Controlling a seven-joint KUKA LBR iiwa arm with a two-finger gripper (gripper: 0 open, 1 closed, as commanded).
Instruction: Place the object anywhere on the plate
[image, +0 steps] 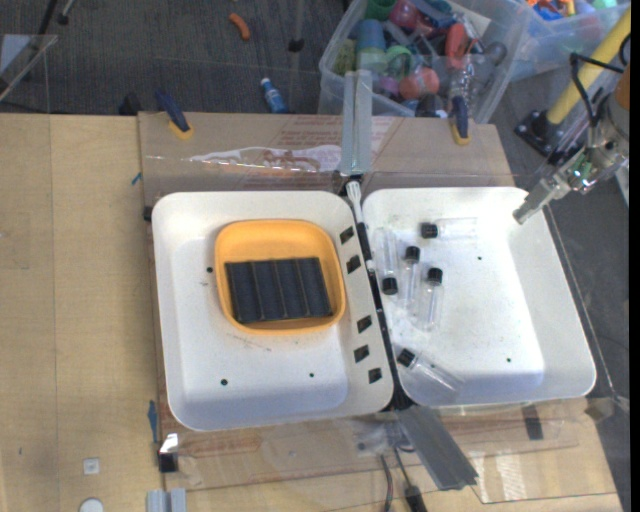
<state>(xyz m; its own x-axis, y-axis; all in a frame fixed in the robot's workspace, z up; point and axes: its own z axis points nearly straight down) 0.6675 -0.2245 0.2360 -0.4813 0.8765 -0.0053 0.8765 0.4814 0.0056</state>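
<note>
Now | one orange plate (280, 240) | one black ridged block (278, 290) on it | about five clear vials (420, 290) | hand (528, 207) state unclear

clear toy tub (430, 50) — behind bins | blue marker (271, 95) — floor

One camera, fixed high above the bench (60, 300), looking down at a slant. Both white bins sit near the middle of the frame: the left bin (190, 390) left of the central divider (362, 290), the right bin (520, 340) right of it. The divider runs nearly vertical, leaning slightly. Beyond the divider's far end the view takes in dark floor and a clear tub of clutter (420, 50), so the camera faces away from the near bench edge. Distance is moderate: both bins fit whole, with bench margin left of the divider.
</note>
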